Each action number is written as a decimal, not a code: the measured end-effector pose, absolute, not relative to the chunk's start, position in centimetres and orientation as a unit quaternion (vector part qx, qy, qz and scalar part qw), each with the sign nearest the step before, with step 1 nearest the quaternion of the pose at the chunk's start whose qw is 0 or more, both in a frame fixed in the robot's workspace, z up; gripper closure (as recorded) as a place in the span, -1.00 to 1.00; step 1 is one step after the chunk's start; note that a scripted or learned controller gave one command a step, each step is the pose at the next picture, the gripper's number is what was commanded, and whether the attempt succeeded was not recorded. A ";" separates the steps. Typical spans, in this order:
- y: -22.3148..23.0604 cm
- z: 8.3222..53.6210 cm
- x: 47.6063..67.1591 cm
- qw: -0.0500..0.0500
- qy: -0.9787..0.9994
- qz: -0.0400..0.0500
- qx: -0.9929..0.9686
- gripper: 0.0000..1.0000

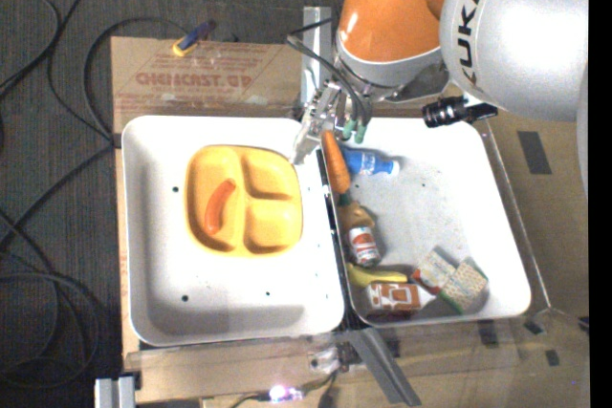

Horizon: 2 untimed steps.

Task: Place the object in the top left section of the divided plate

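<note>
1. The left bin (153, 301) holds a yellow divided plate (246, 199) with an orange sausage (219, 204) in its long left section.
2. The right bin (497, 196) holds a carrot (336, 165), blue bottle (371, 165), sauce bottle (360, 237), banana (366, 276) and small cartons.
3. The carrot lies just beside the claw (316, 124), below-right of it; I cannot tell whether the claw is open or closed.
4. "KUKA" shows on the arm (521, 24).

We see a yellow divided plate (246, 200) lying flat in the left bin, nearer its upper side, with one long section on its left and smaller sections on its right. An orange sausage-shaped piece (219, 204) lies aslant in the long left section. A carrot (335, 164) lies lengthwise near the top of the ridge between the two bins.
</note>
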<state>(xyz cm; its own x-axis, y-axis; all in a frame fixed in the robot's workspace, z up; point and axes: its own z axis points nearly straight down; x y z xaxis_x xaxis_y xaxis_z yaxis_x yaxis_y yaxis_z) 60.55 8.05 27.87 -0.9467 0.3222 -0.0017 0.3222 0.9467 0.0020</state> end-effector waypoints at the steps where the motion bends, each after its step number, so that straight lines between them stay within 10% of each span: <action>1: 4.3 18.3 54.5 0.000 0.986 -0.001 0.166 1.00; 2: 9.1 22.6 65.1 0.001 0.996 -0.001 0.092 1.00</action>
<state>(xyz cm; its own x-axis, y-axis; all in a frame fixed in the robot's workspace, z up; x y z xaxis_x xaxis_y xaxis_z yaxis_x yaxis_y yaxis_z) 65.08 9.06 22.63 -0.9830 0.1837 -0.0017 0.1837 0.9830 -0.0011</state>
